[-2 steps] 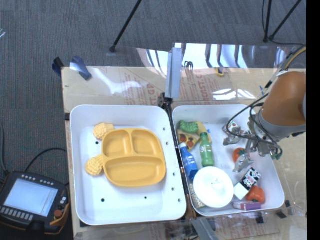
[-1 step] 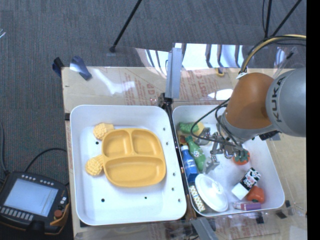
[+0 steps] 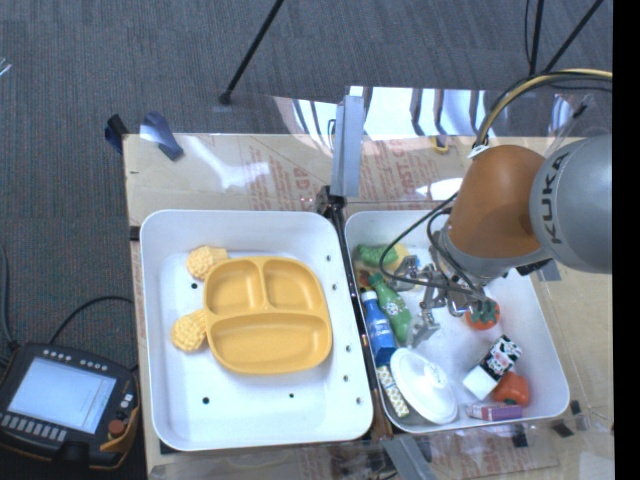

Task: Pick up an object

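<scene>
My gripper (image 3: 441,314) hangs low over the middle of the right bin (image 3: 548,340), under the arm's orange band (image 3: 493,208). Its two metal fingers (image 3: 429,320) point down and stand apart, with nothing between them. Just left of it lie a blue bottle (image 3: 378,324) and a green toy (image 3: 399,315). An orange toy (image 3: 484,315) sits just right of it. In front lie a white round lid (image 3: 425,383), a black-and-white block (image 3: 503,352), a white block (image 3: 479,380), a red-orange toy (image 3: 513,389) and a pink pen (image 3: 490,410).
The left bin (image 3: 170,388) holds a yellow divided plate (image 3: 268,314) and two yellow bumpy toys (image 3: 204,261) (image 3: 187,333). More green and yellow pieces (image 3: 376,257) crowd the right bin's back left corner. A control pendant (image 3: 60,398) lies on the floor at lower left.
</scene>
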### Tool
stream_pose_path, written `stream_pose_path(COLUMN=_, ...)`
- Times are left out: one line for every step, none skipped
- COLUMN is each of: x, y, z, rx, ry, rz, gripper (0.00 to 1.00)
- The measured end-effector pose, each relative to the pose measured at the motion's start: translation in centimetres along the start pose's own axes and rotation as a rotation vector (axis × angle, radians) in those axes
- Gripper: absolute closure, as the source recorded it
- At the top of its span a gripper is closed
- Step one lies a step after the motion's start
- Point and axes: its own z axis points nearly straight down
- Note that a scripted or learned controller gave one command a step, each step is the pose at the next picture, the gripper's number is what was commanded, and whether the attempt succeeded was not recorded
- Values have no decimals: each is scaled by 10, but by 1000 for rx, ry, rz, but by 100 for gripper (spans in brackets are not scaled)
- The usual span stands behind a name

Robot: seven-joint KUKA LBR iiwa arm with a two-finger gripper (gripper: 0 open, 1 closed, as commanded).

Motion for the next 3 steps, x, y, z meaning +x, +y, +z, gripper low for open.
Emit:
stream_pose_path(x=11, y=7, z=1, rx=-5, ry=1, rz=4, gripper=0)
stream_pose_path(x=-42, y=-12, z=1, rx=-6, ry=0, rz=132, gripper=0)
stream_pose_path(x=-23, y=-92, z=1, rx=-5, ry=-1, rz=87, gripper=0)
